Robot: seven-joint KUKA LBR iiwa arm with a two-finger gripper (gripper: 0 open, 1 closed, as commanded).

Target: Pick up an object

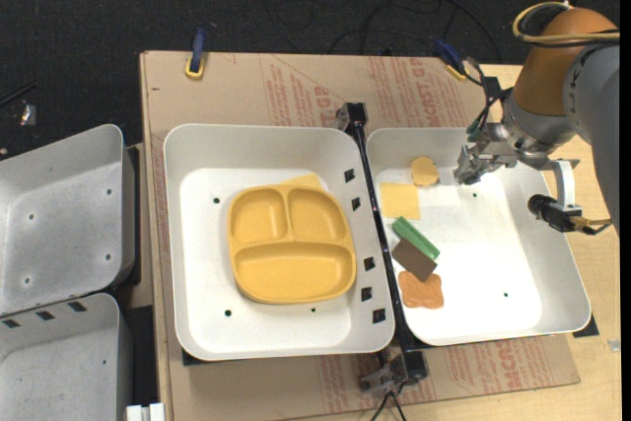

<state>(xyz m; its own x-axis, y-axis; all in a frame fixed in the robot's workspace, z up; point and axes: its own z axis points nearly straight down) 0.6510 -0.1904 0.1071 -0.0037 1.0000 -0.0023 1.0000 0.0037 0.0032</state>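
camera view puts your end effector (471, 165) low over the right bin (523, 311), near its back wall, just beside a small round yellow piece (425, 173); you cannot tell how far it is open, and nothing shows in its grip. that round piece looks light, stiff and small, so pinch it across its width. the flat yellow square (399, 201) beside it looks thin and harder to grab.
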